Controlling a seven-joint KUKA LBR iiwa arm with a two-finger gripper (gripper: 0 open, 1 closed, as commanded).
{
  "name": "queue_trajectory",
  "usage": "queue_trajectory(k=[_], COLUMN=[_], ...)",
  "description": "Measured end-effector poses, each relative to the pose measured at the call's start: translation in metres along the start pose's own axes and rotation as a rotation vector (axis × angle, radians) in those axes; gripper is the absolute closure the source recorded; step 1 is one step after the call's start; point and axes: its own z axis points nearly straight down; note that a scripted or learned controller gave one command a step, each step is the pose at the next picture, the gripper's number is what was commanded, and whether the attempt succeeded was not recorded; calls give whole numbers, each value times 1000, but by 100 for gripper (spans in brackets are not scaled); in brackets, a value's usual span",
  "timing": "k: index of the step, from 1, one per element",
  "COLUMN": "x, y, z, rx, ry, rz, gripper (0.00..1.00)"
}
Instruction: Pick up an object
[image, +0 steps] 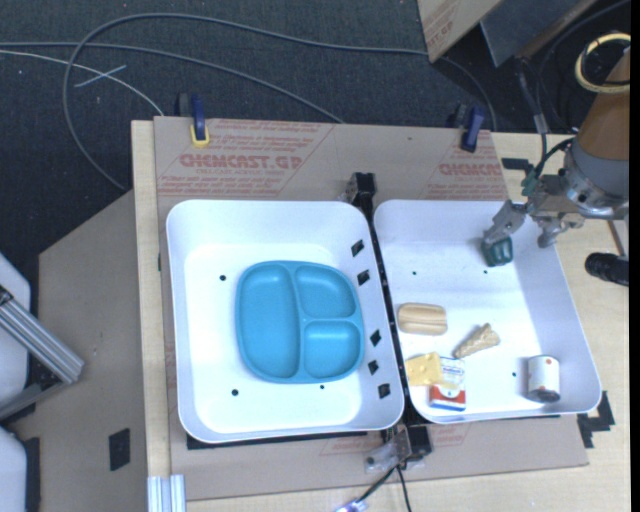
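Nearest the camera sat the near edge of the right bin, where a red-white-blue packet lay touching a yellow piece, and a small white-and-grey cylinder rested by the near-right corner. Bread roll lay just up-frame of the yellow piece, long axis running left-right across the view. Tan wedge lay between roll and cylinder, tilted, long axis pointing up-right. Left bin held a blue divided tray.

Gripper hung over the far part of the right bin, arm coming in from the right. One finger with a teal pad showed clearly, the other was partly hidden; nothing sat between them, and whether they stood spread or closed could not be told.

Key relation: every loose object lay down-frame of the fingers, toward the camera, well apart from them. Wedge was likely nearest, down and slightly left; roll further left. Judged: pick not yet started, the gripper needs to travel toward the near side and descend.
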Motion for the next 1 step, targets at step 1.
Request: queue_trajectory(k=[1], x=[0], y=[3], z=[-8], rx=[-13], ry=[-3], rz=[-3], gripper=[0])
